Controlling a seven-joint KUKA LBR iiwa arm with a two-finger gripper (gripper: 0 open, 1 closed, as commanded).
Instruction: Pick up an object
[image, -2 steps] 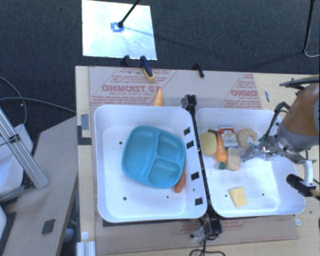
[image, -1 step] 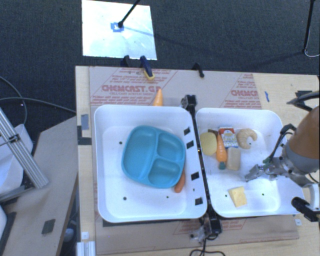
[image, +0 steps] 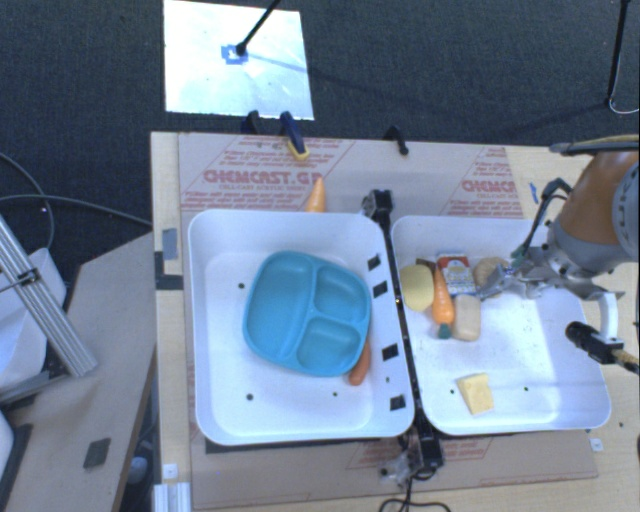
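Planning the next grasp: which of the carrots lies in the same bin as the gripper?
The carrot in the right bin, beside the yellow lemon-like fruit. Another carrot lies by the blue tray; a third lies outside.

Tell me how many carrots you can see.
3. One carrot lies in the right bin; one pokes from under the blue tray in the left bin; one sits behind it. More may be hidden.

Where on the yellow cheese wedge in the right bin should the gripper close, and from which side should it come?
The cheese wedge lies flat and alone in the right bin. Probably best: descend from above and close across its narrower width, since nothing crowds its long sides.
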